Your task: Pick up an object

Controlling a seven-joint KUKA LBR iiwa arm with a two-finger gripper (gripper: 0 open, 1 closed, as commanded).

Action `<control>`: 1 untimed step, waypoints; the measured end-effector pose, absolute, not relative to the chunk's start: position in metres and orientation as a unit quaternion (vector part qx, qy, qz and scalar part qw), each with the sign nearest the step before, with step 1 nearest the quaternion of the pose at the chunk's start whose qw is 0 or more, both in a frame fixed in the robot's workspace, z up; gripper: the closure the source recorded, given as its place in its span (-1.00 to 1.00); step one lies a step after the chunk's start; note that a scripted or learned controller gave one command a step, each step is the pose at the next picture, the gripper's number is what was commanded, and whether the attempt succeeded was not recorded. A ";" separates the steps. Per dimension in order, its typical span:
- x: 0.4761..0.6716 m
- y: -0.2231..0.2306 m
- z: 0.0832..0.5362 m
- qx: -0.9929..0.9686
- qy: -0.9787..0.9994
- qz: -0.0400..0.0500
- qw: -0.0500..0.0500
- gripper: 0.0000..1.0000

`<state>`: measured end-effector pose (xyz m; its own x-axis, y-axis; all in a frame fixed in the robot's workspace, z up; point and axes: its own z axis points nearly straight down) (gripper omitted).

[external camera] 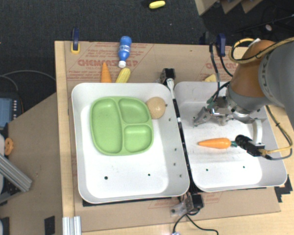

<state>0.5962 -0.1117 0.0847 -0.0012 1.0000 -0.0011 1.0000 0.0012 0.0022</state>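
So we're looking at the carrot [214, 143] in the right bin [225, 173]. Its long axis runs pretty much flat across the view, 9 o'clock to 3 o'clock. The skinny tip points to 9 o'clock, toward the wall the two bins share, and the fat blunt end faces 3 o'clock. It's lying flat on the bin floor.

Looks-wise it's smooth, bright orange and evenly tapered, with a slightly glossy, toy-like surface. We can't make out any green top on it.

The gripper [211, 115] sits at 12 o'clock from the carrot, near it but clearly apart, with bare white bin floor between the two. It hangs over the 12 o'clock half of that bin, and the carrot is around the bin's middle. Honestly we can't tell from this angle whether the gripper is spread or closed, since the metal bits under the wrist are too jumbled. The grey arm with its orange band [247, 77] comes in from 3 o'clock.

The left bin [127, 175] holds a green divided plate [121, 125], with a tan ball-shaped thing [156, 106] touching its 2 o'clock corner. At 12 o'clock of that bin, on the bench, there's a blue-and-white bottle [124, 50], a yellow corn cob [123, 75] and a small orange cone-shaped piece [105, 73].
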 end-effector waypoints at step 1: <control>0.596 -0.112 0.085 0.707 0.708 0.000 0.001 -1.00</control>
<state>0.5962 -0.1117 0.0847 -0.0012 1.0000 -0.0011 1.0000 0.0012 0.0022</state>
